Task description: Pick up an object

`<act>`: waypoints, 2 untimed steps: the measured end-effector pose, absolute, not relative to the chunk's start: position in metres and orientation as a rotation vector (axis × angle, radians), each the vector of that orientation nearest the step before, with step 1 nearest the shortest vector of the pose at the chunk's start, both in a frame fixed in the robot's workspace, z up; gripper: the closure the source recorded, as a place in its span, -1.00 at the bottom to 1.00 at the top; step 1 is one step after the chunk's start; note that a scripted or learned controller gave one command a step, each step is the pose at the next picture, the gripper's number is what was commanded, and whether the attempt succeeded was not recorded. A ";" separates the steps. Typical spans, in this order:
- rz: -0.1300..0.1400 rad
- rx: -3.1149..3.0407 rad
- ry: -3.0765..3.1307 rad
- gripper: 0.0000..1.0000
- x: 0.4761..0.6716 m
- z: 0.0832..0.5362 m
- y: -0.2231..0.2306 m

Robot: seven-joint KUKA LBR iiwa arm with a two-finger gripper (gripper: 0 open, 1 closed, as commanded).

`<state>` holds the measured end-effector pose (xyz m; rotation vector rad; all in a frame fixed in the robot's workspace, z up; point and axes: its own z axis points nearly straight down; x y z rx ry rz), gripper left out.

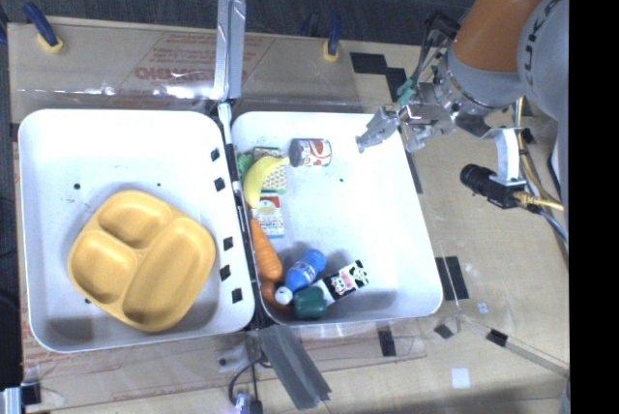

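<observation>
The right bin [387,238] holds a small red and white can [309,152] lying near its far edge. Along its left wall are a banana [256,178], a small printed carton [272,215] and a carrot [266,252]. At the near edge lie a blue bottle [303,271], a dark green thing [311,303] and a black-and-white patterned toy [346,280]. My gripper [389,137] hangs over the bin's far right corner, right of the can and apart from it. Its fingers are spread and nothing is between them.
A yellow divided plate [142,257] lies in the left bin [58,151]. A metal divider bar [230,44] stands between the bins at the back. Blue clamps [41,25] hold the far edge of the bench. Bare floor shows in the right bin's middle.
</observation>
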<state>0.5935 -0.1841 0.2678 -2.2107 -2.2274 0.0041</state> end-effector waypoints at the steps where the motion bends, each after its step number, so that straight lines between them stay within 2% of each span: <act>1: 0.001 -2.190 -2.253 -1.00 0.612 0.092 -0.138; 2: 0.025 -2.221 -2.183 -1.00 0.651 0.086 -0.189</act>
